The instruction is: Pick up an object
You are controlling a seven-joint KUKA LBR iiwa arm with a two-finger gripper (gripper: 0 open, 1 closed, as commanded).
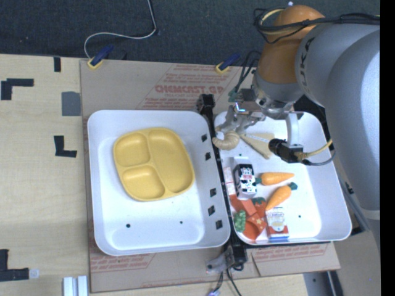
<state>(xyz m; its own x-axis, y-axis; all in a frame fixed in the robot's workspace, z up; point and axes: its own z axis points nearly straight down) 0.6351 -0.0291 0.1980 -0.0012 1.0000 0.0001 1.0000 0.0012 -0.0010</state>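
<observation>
The wooden spoon [237,140] is what I take the arm to be going for, since the end effector [237,119] hangs right over it at the far left corner of the right bin [327,224]. The spoon lies flat on the bin floor, its pale round bowl against the bin's left wall and its handle running away from that wall toward the middle of the bin. I judge it light and rigid, with a hard, fairly smooth surface; it should not deform under a pinch, but a thin flat handle lying on the floor gives the fingers little to get under. I would take it across the handle just behind the bowl, where it is narrow enough to pinch and clear of the wall.

It looks beige, plain, unpainted, with the bowl a little darker at the rim.

The end effector is a tangle of metal and cable from up here, and I cannot tell how wide it stands or whether it has anything in it.

Nearer me from the spoon, in the same bin, lie two orange carrots [278,187], a small black-and-white carton [245,179], a red and green vegetable piece [245,211] and a red-labelled packet [278,221]. Left of the spoon, in the left bin [105,227], sits a yellow divided plate [153,163].
</observation>
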